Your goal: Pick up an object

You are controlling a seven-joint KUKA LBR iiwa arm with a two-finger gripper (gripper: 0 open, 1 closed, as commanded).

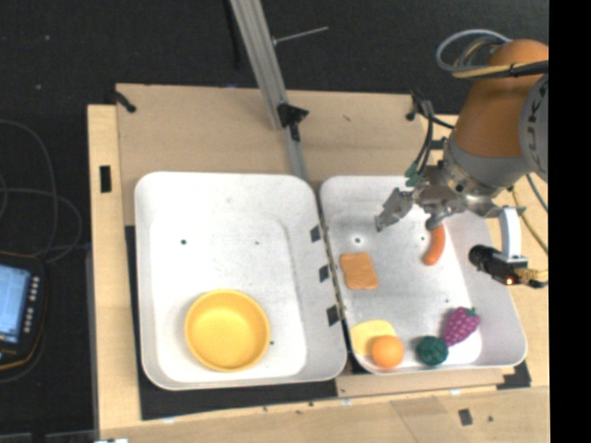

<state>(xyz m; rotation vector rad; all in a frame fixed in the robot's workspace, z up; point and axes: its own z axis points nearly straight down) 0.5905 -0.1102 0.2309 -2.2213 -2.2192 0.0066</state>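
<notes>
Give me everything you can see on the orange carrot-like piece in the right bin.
The carrot is a small, smooth, orange-red toy, long and rounded at its lower end, plastic by its look. It stands nearly upright in the image, in the upper right part of the right bin. Its top end sits right under the gripper, which hides that tip. Whether a finger touches it cannot be told. It lies apart from the tan bread slice to its left and the purple grapes below.

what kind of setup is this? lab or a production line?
Most likely a research lab pick-and-place bench: two white bins on a plywood board, toy food such as purple grapes and an orange, and a teach pendant at the left edge.
</notes>
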